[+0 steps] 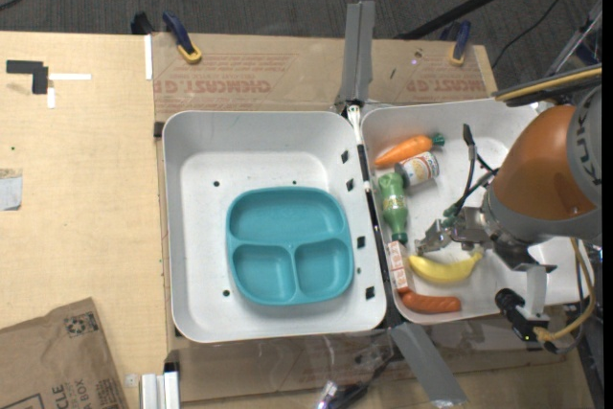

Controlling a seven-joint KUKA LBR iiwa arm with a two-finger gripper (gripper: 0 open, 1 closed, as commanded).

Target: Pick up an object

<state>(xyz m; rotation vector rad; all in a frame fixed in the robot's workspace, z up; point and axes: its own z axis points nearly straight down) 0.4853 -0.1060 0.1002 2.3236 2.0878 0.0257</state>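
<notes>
Banana (442,268) lies in right bin (508,115) at about 6 o'clock, w/ gripper (442,237) directly above it, touching; can't tell its state. Hot dog (431,304) sits just below.

Two shallow white plastic bins sit side by side on the bench. The left bin (182,206) holds a teal three-compartment plastic tray (289,244), lying flat near the middle, a little toward the near edge.

The right bin (383,122) holds the food items — an orange toy carrot (404,149) at the far side, a small white-labelled jar (420,170) just beside and nearer than it, and a green plastic bottle (392,204) running along the left wall. Nearer still lies a yellow toy banana (442,268), with a red toy sausage (430,304) at the near edge and a small red-and-white packet (397,265) just left of the banana.

The gripper (442,237) hangs just above the banana, on its far side, the arm entering from the right.
</notes>
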